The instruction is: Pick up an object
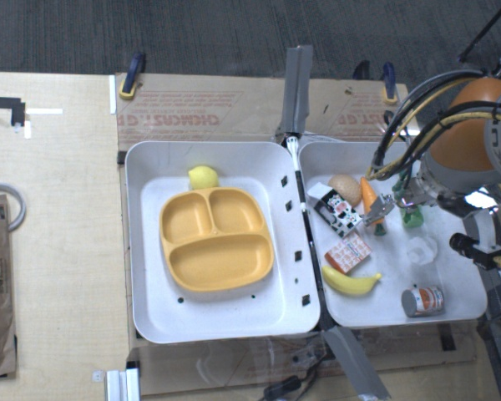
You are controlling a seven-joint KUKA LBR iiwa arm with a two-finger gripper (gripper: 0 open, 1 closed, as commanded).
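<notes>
1. Dark carpet behind; desk (58,224) carries two white bins.
2. Left bin (142,249): yellow divided plate (217,239) and lemon (203,176), well clear of the arm.
3. Right bin (401,295) holds the pickable clutter: banana (351,281), can (422,300), carrot (367,194), snack box (347,255).
4. Hand (379,214) sits low just beside the carrot; can't tell whether it's open or gripping.

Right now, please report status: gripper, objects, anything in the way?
Gripper low over right bin, nothing seen held. Carrot and black-and-white box beside it. Banana, can lie apart.
</notes>
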